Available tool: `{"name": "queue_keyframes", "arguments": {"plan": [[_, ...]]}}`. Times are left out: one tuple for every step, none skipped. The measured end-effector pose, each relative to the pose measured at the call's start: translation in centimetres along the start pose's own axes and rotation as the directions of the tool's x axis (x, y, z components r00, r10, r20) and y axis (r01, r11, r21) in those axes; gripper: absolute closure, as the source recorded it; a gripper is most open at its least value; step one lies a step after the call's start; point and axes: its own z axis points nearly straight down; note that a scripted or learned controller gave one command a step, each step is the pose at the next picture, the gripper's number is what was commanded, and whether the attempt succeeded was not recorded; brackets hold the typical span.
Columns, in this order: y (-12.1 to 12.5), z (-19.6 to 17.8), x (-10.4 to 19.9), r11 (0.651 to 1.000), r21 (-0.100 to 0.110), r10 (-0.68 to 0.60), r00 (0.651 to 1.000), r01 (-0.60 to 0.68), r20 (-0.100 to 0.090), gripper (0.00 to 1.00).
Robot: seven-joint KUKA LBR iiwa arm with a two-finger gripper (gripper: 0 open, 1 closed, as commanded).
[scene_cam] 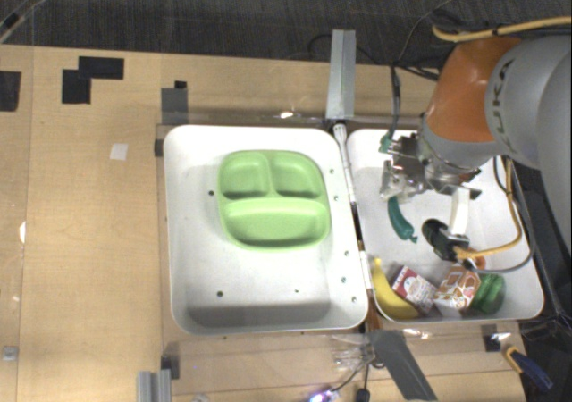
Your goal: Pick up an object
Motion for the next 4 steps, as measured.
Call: {"name": "queue_keyframes", "arguments": {"plan": [[-2.3, -5.4, -1.5, 1.000, -0.004, 0.004, 1.000, -0.004, 0.000, 1.00], [-2.0, -3.2, 4.0, 1.000, -0.001, 0.021, 1.000, -0.021, 0.000, 1.00], [-1.5, -7.7, -0.1, 1.000, -0.005, -0.001, 1.000, 0.001, 0.001, 1.00], [-1.1, -16.2, -1.8, 1.000, -0.006, 0.002, 1.000, -0.002, 0.001, 1.00]]}}
